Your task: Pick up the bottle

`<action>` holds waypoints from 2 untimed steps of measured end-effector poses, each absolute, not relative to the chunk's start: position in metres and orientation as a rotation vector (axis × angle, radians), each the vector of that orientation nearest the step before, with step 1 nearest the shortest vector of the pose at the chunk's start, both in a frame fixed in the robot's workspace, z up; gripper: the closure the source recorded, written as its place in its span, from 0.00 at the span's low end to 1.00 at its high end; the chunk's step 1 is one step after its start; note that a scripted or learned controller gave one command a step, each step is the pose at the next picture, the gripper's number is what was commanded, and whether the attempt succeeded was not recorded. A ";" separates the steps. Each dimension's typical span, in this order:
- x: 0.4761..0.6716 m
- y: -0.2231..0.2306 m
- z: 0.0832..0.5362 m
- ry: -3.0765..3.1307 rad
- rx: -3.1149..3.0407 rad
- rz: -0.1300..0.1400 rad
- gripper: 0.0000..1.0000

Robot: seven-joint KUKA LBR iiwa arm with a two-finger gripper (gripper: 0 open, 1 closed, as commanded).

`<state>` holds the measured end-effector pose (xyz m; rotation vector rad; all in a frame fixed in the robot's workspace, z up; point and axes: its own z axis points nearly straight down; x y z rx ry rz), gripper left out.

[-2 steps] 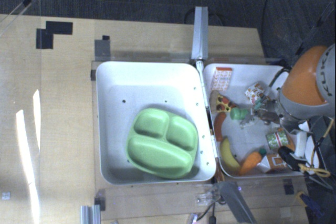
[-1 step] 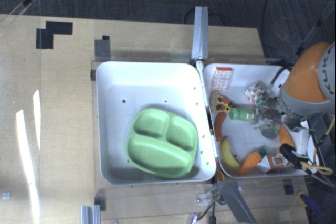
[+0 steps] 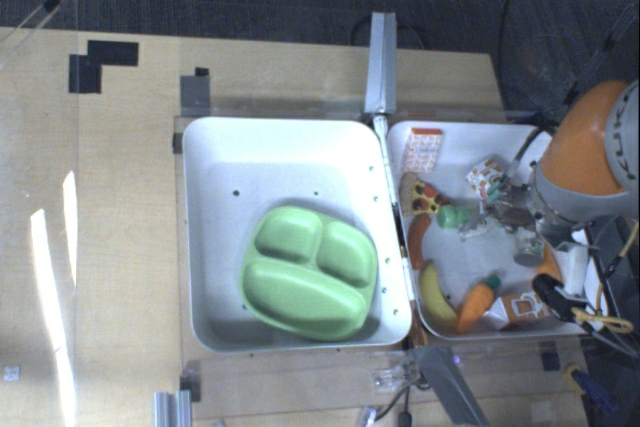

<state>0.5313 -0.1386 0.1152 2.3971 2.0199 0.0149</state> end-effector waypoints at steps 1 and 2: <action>0.594 -0.161 0.088 1.925 2.475 0.013 0.00; 0.630 -0.168 0.085 1.914 2.542 -0.036 0.00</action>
